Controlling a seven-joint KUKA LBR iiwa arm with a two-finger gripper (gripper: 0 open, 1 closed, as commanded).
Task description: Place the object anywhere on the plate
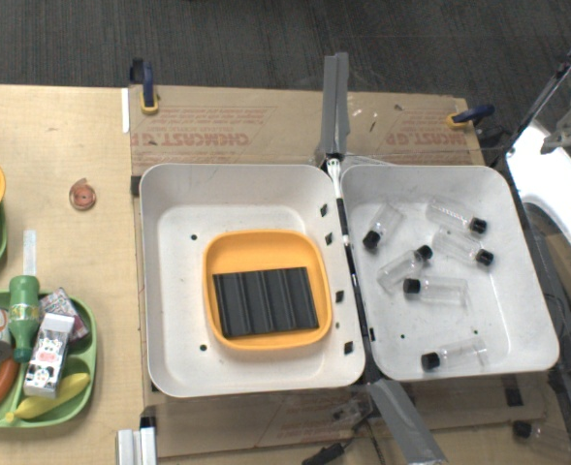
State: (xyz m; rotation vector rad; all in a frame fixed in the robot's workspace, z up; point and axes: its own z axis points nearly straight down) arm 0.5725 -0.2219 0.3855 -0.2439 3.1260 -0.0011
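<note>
Clear plastic vials (430,260) with black caps all lie in the right bin (523,342), none yet on the orange plate (266,245) alongside, and I cannot tell the tool's state.

Bright, even overhead light fills the room, with soft shadows only. The white bins (164,260) come close to washing out, and a glaring white patch burns at the right edge of the frame. Focus is slightly soft all over; the clear vials (430,284) nearly melt into their bin.
</note>
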